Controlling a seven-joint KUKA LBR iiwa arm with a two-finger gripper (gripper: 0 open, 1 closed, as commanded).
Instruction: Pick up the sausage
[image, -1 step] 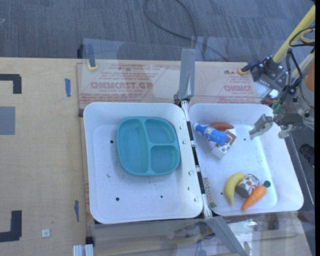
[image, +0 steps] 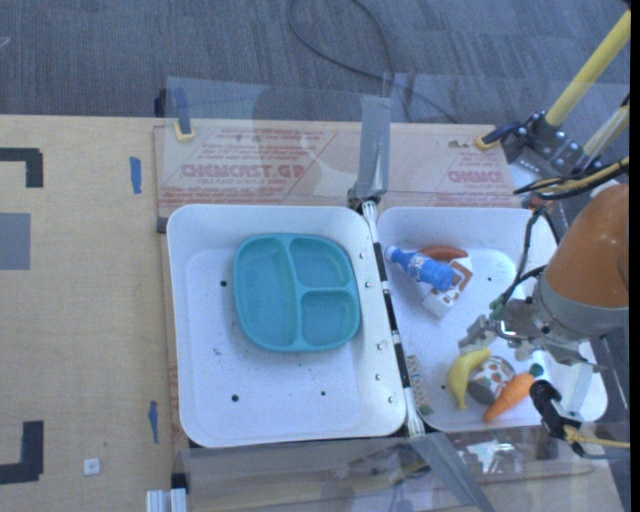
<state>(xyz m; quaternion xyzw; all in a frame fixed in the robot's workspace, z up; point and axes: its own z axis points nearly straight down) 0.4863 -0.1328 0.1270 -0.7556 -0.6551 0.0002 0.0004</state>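
The sausage (image: 443, 253), a short red-orange link, lies at the back of the right bin (image: 500, 262), touching a white carton (image: 446, 292) and close to a blue bottle (image: 414, 266). My gripper (image: 503, 329) hangs over the right half of that bin, to the right of and nearer the front than the sausage, and apart from it. Nothing shows in its grasp. The grey wrist and orange band (image: 598, 255) cover the bin's right side.
A yellow banana (image: 464, 372), an orange carrot (image: 511, 393) and a round speckled object (image: 490, 373) lie at the right bin's front, just below the gripper. The left bin (image: 200, 330) holds a teal divided plate (image: 297, 292).
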